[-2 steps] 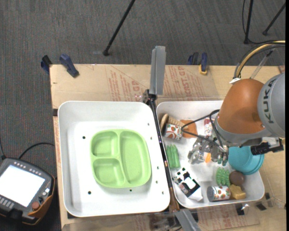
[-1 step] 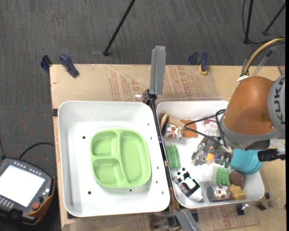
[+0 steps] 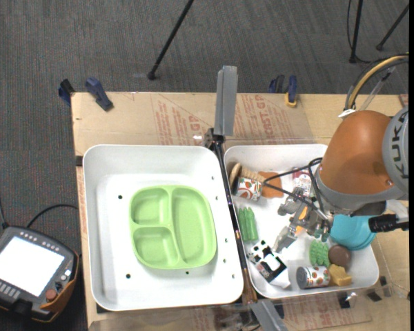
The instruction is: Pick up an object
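Your tool [image 3: 297, 225] hangs over the middle of the right bin [image 3: 276, 152], its fingers [image 3: 285, 240] parted and nothing between them. Below its tips lies a black-and-white block [image 3: 265, 259], close to the bin's near-left corner. A green ribbed piece [image 3: 248, 223] lies along the left wall, a printed can [image 3: 249, 188] just above it, and a brown stick [image 3: 234, 173] is tucked into the far-left corner. Along the near edge you see a second can [image 3: 312, 277] on its side, a yellow chunk [image 3: 341, 275] touching a brown ball [image 3: 339, 255], and a green bumpy object [image 3: 319, 253] beside a teal cup [image 3: 352, 231], partly under the arm. The clearest white floor in this bin lies between the green ribbed piece and the tool. The left bin [image 3: 96, 178] carries a green divided plate [image 3: 172, 227] at its centre, with open margins to every wall. Both bins sit on the cardboard-covered desk [image 3: 145, 116], touching along a shared edge.
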Controlling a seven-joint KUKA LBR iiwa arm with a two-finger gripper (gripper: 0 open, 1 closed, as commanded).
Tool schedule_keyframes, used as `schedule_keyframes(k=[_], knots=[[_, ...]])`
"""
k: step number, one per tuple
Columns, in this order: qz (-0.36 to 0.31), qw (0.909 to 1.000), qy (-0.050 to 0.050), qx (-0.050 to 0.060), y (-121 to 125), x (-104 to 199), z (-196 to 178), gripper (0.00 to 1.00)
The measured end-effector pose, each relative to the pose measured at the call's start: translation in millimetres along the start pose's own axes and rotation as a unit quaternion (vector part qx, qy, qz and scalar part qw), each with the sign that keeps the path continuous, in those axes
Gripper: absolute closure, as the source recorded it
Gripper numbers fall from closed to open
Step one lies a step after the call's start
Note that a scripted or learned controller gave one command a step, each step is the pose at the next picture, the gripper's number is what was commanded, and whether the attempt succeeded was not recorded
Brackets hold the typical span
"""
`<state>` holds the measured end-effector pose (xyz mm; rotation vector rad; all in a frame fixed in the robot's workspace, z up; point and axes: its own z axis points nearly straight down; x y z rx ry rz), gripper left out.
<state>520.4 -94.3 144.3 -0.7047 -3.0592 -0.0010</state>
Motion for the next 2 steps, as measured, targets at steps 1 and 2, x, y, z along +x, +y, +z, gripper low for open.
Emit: schedule_keyframes(k=[1, 2], knots=[[0.018, 0.9998, 0.001, 0.001, -16, -16, 59, 0.0], [-0.087, 0.9962, -0.003, -0.001, -40, -117, 56, 0.0]])
